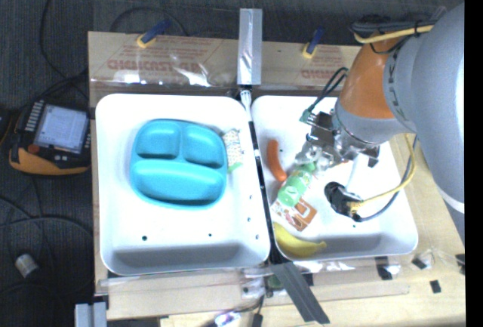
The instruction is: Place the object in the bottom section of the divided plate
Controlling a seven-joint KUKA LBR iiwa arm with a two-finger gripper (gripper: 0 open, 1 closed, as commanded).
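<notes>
A handheld pendant (51, 135) with a lit screen lies on the dark carpet (60, 1) left of the bench. Two blue-and-yellow clamps (153, 32) (312, 44) grip the cardboard sheet (173, 60) behind the bins.

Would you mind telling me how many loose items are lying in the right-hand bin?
3: an orange carrot by the bin's left wall, a green bottle beside it, a banana at the front. The arm may hide others.

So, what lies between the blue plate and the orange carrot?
In the camera view, a small pale item beside the blue plate, then both bins' walls, then the carrot.
</notes>
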